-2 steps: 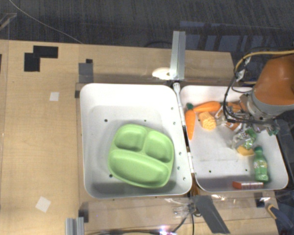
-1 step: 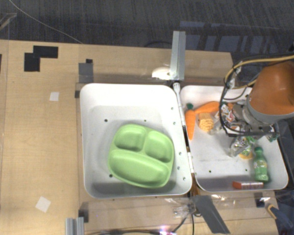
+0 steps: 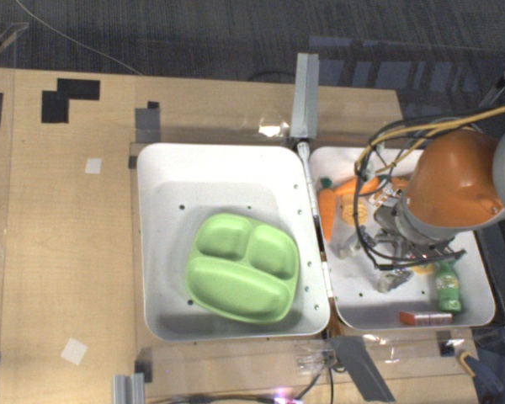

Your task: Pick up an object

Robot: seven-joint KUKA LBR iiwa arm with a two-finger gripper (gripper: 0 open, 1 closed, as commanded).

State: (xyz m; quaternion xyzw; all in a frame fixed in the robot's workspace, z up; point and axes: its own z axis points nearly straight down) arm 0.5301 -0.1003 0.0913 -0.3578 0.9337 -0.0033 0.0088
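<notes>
Bench (image 3: 59, 251): pale wood surface, with black squares marked at the far left corner and two small pale patches on the left side.

Left bin (image 3: 164, 192): shallow, white, rounded corners. It holds one green divided plate (image 3: 242, 268) with three compartments, lying flat toward the near right of the bin, close to the wall it shares with the neighbour.

Right bin (image 3: 480, 305): shallow, white, much of it covered by the arm.

Arm (image 3: 454, 179): orange band over a grey wrist, with looped black and yellow cables around it, reaching in from the right and standing over the middle of the right bin. Part of a black letter "K" reads on the white casing at the right edge; the rest is cut off.

Gripper (image 3: 393, 278): seen below the wrist among the cables, low over the bin floor. I cannot tell how its jaws stand, nor whether anything lies between them.

Contents of the right bin: an orange object (image 3: 337, 204) at the far left, partly under the cables; a green bottle (image 3: 447, 287) just right of the gripper, label too small to read; a red and white marker-like stick (image 3: 425, 317) lying along the near wall, in front of the gripper.

Metal bracket (image 3: 303, 95): upright between the bins at the far side.
</notes>
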